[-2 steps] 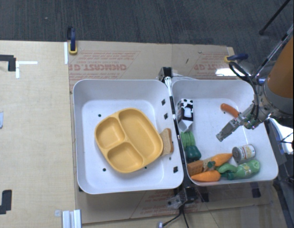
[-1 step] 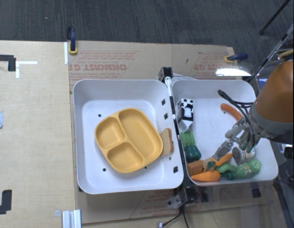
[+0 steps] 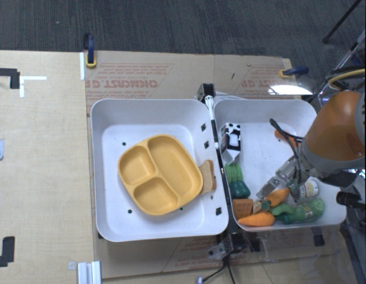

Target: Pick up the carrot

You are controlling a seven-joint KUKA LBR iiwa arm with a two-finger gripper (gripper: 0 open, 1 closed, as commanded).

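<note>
Carrot (image 3: 256,219): lies flat against the near wall of the right bin (image 3: 253,108), orange body lengthwise along that wall. A brown bread-like piece (image 3: 242,206) sits just behind it, and a green vegetable toy (image 3: 236,179) lies further back along the bin's left wall. A black-and-white toy (image 3: 232,137) rests near the same wall, toward the far side.

Gripper (image 3: 281,189): lowered into the right bin, to the right of the carrot and apart from it, above a small orange piece (image 3: 279,196). Finger spacing cannot be determined from this view; nothing is visibly held. A green toy (image 3: 302,212) lies near the bin's near right corner, beside a pale round item (image 3: 311,189).

Left bin (image 3: 106,176): contains a yellow three-compartment plate (image 3: 159,174) with a tan slice (image 3: 207,177) touching its right edge
</note>
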